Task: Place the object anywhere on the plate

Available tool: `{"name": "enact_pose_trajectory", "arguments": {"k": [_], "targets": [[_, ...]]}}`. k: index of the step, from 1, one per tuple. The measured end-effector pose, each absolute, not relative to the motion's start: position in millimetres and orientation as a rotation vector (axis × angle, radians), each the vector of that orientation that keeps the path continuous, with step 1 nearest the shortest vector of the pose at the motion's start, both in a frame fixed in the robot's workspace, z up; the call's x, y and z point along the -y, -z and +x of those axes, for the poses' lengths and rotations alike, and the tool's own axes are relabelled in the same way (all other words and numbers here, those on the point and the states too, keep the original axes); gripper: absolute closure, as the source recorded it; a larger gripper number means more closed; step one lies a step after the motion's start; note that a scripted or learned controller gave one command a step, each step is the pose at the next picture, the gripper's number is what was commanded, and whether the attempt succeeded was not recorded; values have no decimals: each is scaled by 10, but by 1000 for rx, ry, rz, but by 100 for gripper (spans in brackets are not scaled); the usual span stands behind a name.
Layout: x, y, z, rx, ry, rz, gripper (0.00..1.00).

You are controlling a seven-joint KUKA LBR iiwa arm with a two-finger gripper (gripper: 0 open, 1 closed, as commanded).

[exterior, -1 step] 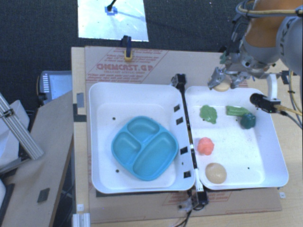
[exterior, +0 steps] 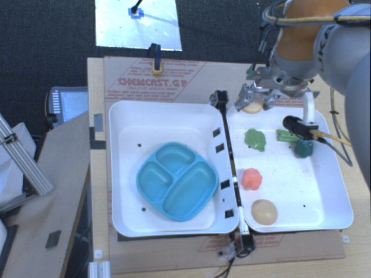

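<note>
A blue three-compartment plate [exterior: 177,180] is seen lying in the middle of the left bin [exterior: 124,117]. In the right bin [exterior: 333,196], a green leafy piece [exterior: 255,139] is noted near the far left corner, a pink object [exterior: 251,178] nearer the middle, and a tan egg-shaped object [exterior: 264,211] toward the near edge. A teal object [exterior: 303,149] is found by the right wall. The gripper [exterior: 255,101] is positioned over the far edge, just above a pale yellow object [exterior: 253,107]; whether the fingers are apart or together cannot be told.
</note>
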State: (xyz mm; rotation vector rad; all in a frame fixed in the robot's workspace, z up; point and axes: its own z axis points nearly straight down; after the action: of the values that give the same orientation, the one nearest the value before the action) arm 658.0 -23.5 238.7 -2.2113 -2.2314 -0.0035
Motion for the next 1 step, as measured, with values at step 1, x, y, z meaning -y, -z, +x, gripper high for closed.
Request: {"name": "enact_pose_trajectory", "arguments": {"k": [1], "targets": [[-369, -2320, 6512, 2232, 5, -2210, 100]]}}
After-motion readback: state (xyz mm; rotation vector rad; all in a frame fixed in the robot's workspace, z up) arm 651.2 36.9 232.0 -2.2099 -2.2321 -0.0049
